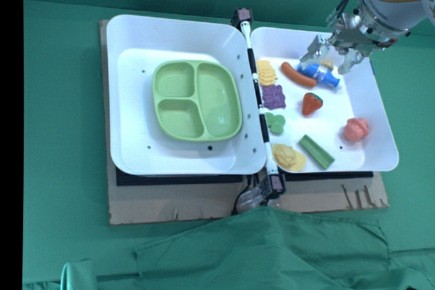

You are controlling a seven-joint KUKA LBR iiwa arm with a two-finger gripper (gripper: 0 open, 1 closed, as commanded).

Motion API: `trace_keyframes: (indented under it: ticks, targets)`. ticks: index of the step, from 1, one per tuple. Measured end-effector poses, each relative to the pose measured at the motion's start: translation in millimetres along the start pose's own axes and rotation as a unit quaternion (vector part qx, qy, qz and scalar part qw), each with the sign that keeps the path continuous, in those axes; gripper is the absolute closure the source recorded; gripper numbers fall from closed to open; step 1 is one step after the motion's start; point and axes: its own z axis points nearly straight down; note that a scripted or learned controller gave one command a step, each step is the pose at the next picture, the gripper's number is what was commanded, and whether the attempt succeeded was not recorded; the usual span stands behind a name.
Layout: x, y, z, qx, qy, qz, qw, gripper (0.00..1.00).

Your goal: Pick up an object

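My gripper (332,58) hangs over the back of the right bin (372,105) with its fingers spread open. Just below and between them lies a blue bottle-shaped toy (319,74), resting on the bin floor. A red sausage (298,75) lies beside it to the left. Further toys in this bin: a strawberry (311,104), a pink round fruit (355,129), a green stick (317,151), a yellow corn (266,72), purple grapes (273,97), a green leafy piece (275,122) and a yellow piece (289,157).
The left bin (129,44) holds a light green divided plate (197,100). A black-and-white bar (257,98) runs between the two bins. Green cloth (272,248) lies bunched at the front of the bench.
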Motion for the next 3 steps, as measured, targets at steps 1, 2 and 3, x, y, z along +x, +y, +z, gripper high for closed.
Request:
trace_keyframes:
  ticks: [1, 2, 3]
  targets:
    - [-4.9, -13.5, 103.3, 0.005, 0.000, 0.001, 1.0000, 0.00]
    - [-5.1, 3.7, 153.2, -0.003, 0.000, 0.000, 1.0000, 0.00]
    - [-6.9, 6.9, 136.2, -0.012, -0.002, 0.001, 0.9999, 1.00]
